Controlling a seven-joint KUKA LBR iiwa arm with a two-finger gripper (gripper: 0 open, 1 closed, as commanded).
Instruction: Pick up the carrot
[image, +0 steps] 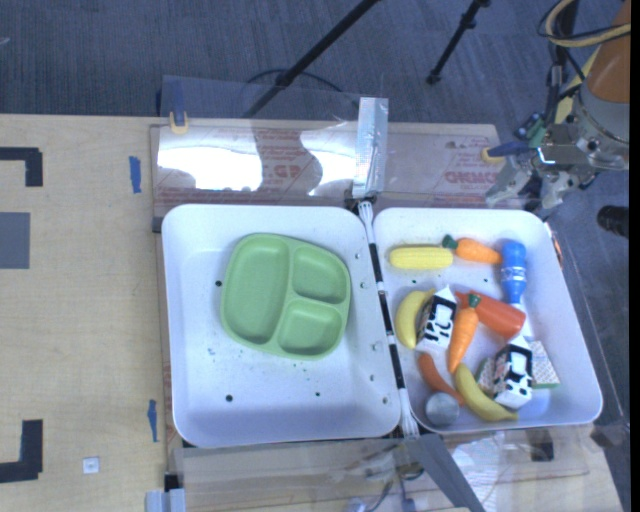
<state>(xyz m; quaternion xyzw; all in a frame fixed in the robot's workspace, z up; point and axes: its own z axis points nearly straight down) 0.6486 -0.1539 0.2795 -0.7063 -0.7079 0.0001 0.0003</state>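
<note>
Lower the gripper (535, 185), finger state indiscernible, from beyond the right bin's (580, 330) far right corner onto the carrot (461, 335) at bin centre, straddling its width.

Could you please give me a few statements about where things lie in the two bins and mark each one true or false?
1. The green three-compartment plastic plate lies in the left white bin. True.
2. The long orange toy carrot with a green top lies on the green plate. False: it lies in the right white bin, among the other toys.
3. The yellow toy corn cob lies near the far edge of the right bin. True.
4. The tool is down inside the right bin. False: it hangs outside, beyond the bin's far right corner.
5. The blue plastic bottle lies in the left bin. False: it lies in the right bin.
</note>
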